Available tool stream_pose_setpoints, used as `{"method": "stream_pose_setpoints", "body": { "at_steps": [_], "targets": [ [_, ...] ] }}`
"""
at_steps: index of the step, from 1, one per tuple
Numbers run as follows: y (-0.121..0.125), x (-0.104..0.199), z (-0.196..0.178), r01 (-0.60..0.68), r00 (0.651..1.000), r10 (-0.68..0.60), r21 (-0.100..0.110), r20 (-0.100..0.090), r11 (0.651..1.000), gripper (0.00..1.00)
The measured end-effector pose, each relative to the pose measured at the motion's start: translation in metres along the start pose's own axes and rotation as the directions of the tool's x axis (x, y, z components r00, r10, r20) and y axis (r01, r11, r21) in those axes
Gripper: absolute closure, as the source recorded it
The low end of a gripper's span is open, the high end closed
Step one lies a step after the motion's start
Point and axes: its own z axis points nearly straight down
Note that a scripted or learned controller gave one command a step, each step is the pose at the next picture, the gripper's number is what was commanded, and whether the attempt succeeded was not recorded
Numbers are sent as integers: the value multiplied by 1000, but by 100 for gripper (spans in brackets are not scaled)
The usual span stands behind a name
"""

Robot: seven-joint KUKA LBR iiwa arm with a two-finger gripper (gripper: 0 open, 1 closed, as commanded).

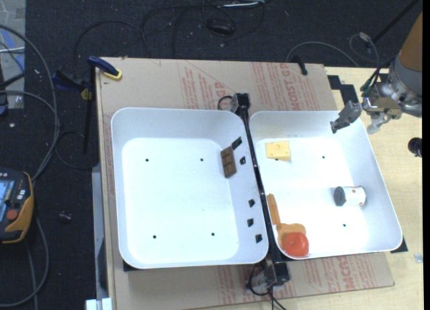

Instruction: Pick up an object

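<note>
Arm mostly cut off at right edge. Hand (pixel 359 115) over right bin's (pixel 383 187) upper right rim, fingers spread, gripping nothing. In that bin: yellow block (pixel 278 150), white-and-dark cylinder (pixel 350 196), red ball (pixel 294 243). Left bin: brown bar (pixel 229 162).

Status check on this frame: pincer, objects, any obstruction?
Pincer open, above right bin's far corner, holding nothing. Cheese wedge, small cylinder, tomato in right bin; brown bar in left bin. Nothing blocking.
</note>
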Motion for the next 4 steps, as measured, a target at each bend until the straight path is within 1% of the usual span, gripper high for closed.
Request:
{"method": "stream_pose_setpoints", "body": {
  "at_steps": [1,2,3,4],
  "targets": [
    [1,0,-4,1,1000,-1,-7,1,1000,0],
    [2,-5,57,1,1000,-1,-2,0,1000,0],
    [-1,-10,102,0,1000,0,-3,0,1000,0],
    [-2,-9,155,1,1000,-1,-2,0,1000,0]
  ]
}}
